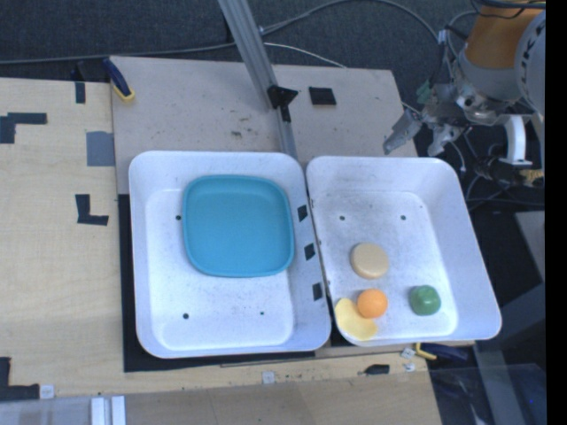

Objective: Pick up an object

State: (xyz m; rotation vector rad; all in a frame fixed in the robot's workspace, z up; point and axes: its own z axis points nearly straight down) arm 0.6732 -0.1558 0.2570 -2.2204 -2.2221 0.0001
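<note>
Jaws [416, 131] hang open and empty above the right bin's [443, 180] far rim; approach stage, next descending toward the orange ball [372, 304].

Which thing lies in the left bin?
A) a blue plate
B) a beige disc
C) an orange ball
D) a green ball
A: the blue plate lies alone in the left bin, while the small things lie in the right bin.
</note>
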